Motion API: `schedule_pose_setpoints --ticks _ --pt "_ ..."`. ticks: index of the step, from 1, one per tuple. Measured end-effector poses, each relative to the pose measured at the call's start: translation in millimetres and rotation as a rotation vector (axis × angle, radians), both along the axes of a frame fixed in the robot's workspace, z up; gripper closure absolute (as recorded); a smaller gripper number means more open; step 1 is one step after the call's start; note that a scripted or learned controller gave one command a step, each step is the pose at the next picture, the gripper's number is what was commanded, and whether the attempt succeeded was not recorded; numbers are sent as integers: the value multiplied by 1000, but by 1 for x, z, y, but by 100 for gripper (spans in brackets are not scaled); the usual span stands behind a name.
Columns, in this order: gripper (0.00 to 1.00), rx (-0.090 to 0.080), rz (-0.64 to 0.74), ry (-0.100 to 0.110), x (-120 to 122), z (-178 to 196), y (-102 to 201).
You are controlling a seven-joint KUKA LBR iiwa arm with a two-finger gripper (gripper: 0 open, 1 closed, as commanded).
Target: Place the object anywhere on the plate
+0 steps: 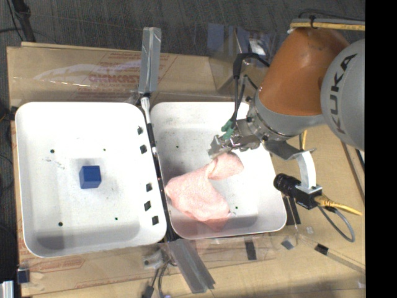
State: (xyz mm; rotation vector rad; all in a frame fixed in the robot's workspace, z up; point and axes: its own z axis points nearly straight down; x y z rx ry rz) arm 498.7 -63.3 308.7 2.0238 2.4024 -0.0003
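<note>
A: Where is the tool (224, 146) right now?

B: Low over the right bin (186, 113), near the middle of it, hanging from the grey arm (304, 79) with the orange band.

A: Is it gripping anything?

B: Its tip sits against the raised upper corner of the pink cloth (198, 192), and that corner looks lifted toward it. Whether the cloth is truly pinched, I cannot tell.

A: And the remainder of the cloth?

B: Crumpled on the floor of the right bin, spreading toward the front wall.

A: Anything else around?

B: A small blue cube (90, 176) rests in the left bin (37, 120), well apart. Both bins sit side by side on the tabletop (62, 67).
</note>
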Motion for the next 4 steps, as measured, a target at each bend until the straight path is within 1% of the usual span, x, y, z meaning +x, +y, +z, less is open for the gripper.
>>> schedule_pose_setpoints --ticks 1,2,3,4 --pt "100 0 -2 4 -1 -61 2" --pt "100 0 5 5 -1 -78 3" --pt "100 1 410 3 9 -87 53" --pt "100 -1 816 -1 25 -81 110"
